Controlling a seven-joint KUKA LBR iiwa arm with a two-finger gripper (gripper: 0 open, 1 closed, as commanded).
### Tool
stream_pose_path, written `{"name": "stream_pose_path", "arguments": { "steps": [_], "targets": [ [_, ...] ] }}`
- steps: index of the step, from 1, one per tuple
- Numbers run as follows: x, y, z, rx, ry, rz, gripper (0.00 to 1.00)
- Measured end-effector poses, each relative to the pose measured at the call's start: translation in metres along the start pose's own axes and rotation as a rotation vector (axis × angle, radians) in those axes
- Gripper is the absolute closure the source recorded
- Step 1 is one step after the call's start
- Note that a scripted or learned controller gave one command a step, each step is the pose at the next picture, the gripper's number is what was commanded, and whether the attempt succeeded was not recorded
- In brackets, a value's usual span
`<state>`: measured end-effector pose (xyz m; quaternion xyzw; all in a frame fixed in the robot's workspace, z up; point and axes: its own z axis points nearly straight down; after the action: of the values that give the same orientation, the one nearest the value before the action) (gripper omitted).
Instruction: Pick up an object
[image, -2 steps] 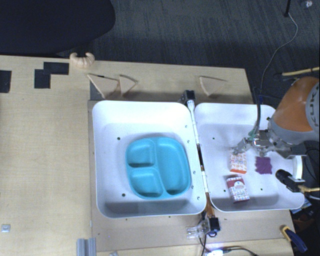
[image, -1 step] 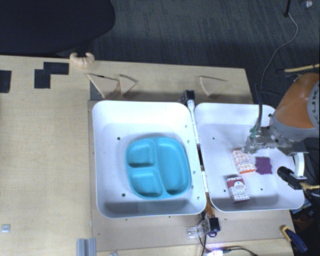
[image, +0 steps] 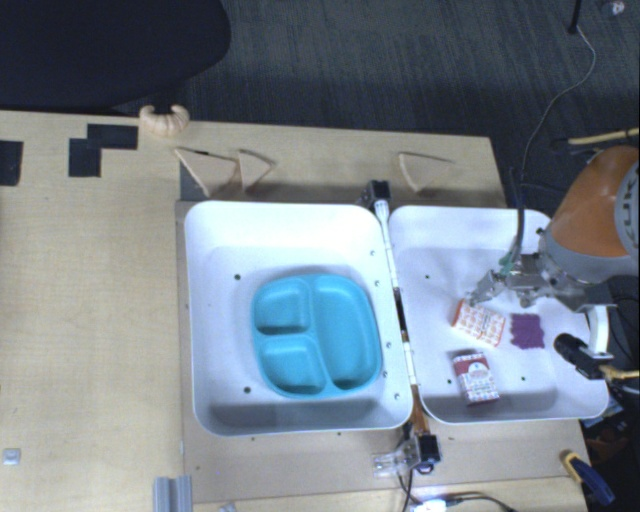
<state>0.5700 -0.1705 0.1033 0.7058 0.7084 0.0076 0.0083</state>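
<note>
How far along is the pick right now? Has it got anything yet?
Done: the gripper has reached into the right bin, just above the patterned packet. In hand: nothing visibly between its fingers. Left: the grasp and lift; the packet, purple piece and red box all lie on the bin floor. The blue tray sits in the left bin.

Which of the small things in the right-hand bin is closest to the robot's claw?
The patterned packet, lying just under the gripper. The purple piece sits farther right, and the red-and-white box lies nearer the bin's front wall.
</note>
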Motion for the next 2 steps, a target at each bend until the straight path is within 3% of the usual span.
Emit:
{"name": "stream_pose_path", "arguments": {
  "steps": [1,2],
  "targets": [
    [0.022,-0.078,0.011,0.004,-0.002,0.003,0.00],
    [0.020,-0.075,-0.001,-0.004,-0.007,0.004,1.00]
  ]
}}
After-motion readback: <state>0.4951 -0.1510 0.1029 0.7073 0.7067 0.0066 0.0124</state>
